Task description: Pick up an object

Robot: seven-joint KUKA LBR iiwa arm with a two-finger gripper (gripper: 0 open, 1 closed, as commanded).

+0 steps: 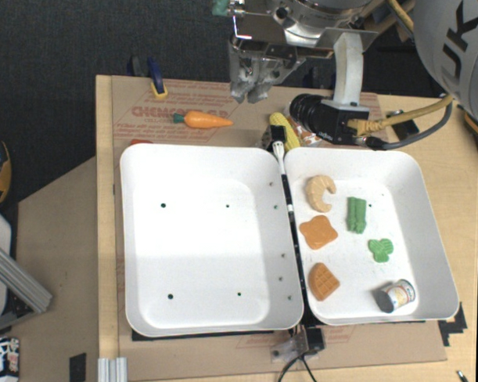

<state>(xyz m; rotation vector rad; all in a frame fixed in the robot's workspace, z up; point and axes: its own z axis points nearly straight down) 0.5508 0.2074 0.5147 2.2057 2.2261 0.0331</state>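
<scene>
My gripper [253,86] hangs high over the back of the bench, above the cardboard behind the bins, with nothing seen in it. The right bin [426,201] holds a pale croissant [321,192], a green pickle [356,214], an orange cracker [318,231], a small green broccoli [380,249], a brown waffle [323,281] and a silver can [395,295] lying on its side. All of them lie well in front of and to the right of the gripper.
The left bin [144,222] adjoins the right one. Behind the bins on the cardboard lie a toy carrot [204,120], a corn cob [280,131] and a blue-and-yellow clip [156,78]. Metal rails stand at the lower left.
</scene>
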